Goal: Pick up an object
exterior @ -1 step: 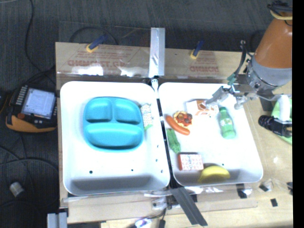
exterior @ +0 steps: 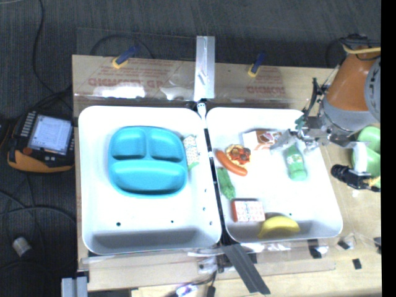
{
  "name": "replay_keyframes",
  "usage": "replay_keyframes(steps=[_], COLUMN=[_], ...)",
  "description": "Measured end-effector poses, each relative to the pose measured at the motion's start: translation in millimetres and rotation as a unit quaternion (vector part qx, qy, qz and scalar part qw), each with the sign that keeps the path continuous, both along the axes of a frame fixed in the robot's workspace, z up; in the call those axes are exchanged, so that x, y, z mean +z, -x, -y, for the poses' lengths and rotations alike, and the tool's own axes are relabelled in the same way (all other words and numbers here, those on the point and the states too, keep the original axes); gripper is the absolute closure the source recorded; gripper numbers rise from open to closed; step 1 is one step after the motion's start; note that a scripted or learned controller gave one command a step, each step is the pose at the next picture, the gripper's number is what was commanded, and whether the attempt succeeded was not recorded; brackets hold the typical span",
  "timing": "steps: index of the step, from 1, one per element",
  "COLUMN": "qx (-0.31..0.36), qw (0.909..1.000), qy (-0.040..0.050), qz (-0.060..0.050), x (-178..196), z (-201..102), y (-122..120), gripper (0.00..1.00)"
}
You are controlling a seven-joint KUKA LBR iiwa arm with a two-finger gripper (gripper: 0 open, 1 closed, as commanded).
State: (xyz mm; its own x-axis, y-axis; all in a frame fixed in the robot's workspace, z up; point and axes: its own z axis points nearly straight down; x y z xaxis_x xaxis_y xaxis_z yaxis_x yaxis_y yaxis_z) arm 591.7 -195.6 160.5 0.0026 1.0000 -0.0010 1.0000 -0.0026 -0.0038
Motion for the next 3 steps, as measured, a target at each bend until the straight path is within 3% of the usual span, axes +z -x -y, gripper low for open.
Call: replay_keyframes(steps=[1, 2, 3], qx=[-0.033, -0.033, -0.02], qw=[0.9995, 0.9994, 0.9998], qy=[-0.0026, -0.0031, -0.0009], qz=[0.003, 0.001, 0.001], x=[-64, -57, 40], z=[10, 10, -48], y=[4, 5, 43], gripper=[0.0, 1.0, 1.0])
